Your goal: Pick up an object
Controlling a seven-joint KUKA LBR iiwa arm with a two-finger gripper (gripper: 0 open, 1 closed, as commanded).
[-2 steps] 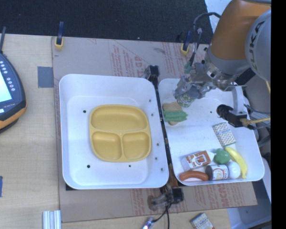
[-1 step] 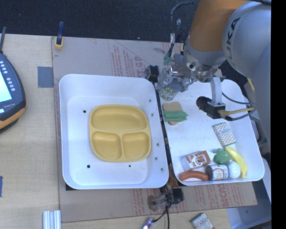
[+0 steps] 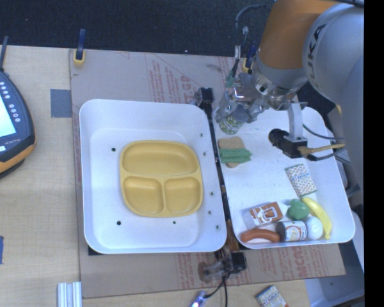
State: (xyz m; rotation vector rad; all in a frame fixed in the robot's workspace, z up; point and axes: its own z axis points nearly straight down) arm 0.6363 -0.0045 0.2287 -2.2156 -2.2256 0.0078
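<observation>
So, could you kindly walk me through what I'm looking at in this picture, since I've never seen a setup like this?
This is one camera fixed above a bench, looking down at a slant. The big grey and orange machine at the upper right is a robot arm; its gripper is the tool it uses to pick things up. It hangs over the top left corner of the right bin, above a green and tan toy. Whether it holds anything, I cannot tell. The right bin also holds small play food: a banana, a sausage, a small carton. The left bin holds a yellow divided tray. At the far left lies a handheld controller.
</observation>
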